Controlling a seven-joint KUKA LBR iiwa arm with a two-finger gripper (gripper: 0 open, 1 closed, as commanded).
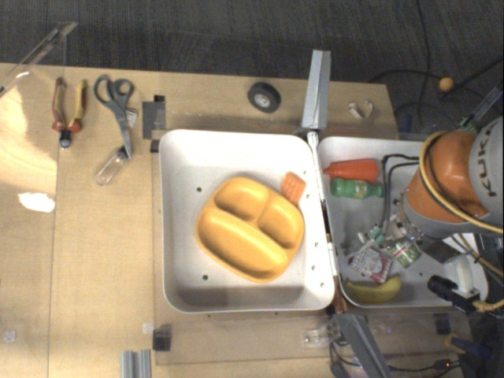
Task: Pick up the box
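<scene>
A small orange box [293, 186] lies in the left bin [181, 211], near its upper right corner, leaning against a large yellow bread-shaped object [250, 228]. The arm [457, 183] with its orange band hangs over the right bin [409, 144]. My gripper [391, 235] points down into that bin, among crumpled packets [372, 262], and the wrist hides most of it. The box is well to its left, across the wall between the bins.
The right bin also holds an orange-red carrot [352, 168], a green bottle [356, 187] and a banana [373, 291] at the front. On the bench to the left lie scissors [118, 105], pliers [67, 109] and a tape roll [264, 96].
</scene>
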